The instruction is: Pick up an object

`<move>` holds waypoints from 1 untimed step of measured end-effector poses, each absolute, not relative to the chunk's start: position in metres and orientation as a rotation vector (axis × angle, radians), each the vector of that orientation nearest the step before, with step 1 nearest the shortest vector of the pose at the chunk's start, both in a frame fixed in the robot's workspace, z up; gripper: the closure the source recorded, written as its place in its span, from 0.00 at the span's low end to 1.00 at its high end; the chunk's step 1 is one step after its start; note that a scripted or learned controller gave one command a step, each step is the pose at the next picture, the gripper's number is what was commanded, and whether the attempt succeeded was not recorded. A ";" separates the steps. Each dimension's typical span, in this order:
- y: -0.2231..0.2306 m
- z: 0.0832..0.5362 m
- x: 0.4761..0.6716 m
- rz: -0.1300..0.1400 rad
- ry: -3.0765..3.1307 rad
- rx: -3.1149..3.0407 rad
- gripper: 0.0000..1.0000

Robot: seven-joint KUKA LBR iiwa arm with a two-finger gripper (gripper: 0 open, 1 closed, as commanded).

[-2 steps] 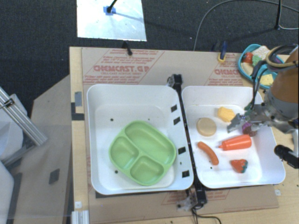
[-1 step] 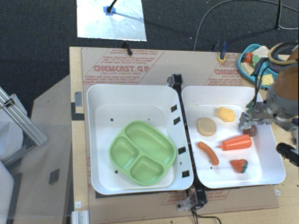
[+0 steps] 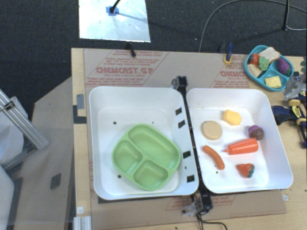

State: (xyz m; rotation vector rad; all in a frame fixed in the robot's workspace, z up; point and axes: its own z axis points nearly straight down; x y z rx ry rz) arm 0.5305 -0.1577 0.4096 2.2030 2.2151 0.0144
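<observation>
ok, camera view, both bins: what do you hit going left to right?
Green divided plate in the left bin → round tan cookie → yellow cheese piece → dark purple piece near the right bin's far side. The sausage, carrot and strawberry overlap these in x, so left out.

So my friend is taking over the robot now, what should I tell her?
Left bin: one green divided plate.
Right bin: yellow piece, round tan piece, purple piece, orange carrot, sausage, red strawberry, all lying apart.
A blue tray of toy food sits on the bench behind the right bin.
Done: nothing lifted yet.
Left: pick up one object.
</observation>
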 end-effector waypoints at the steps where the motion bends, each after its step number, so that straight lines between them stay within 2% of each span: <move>1: -0.105 0.205 0.506 -0.010 2.235 2.226 1.00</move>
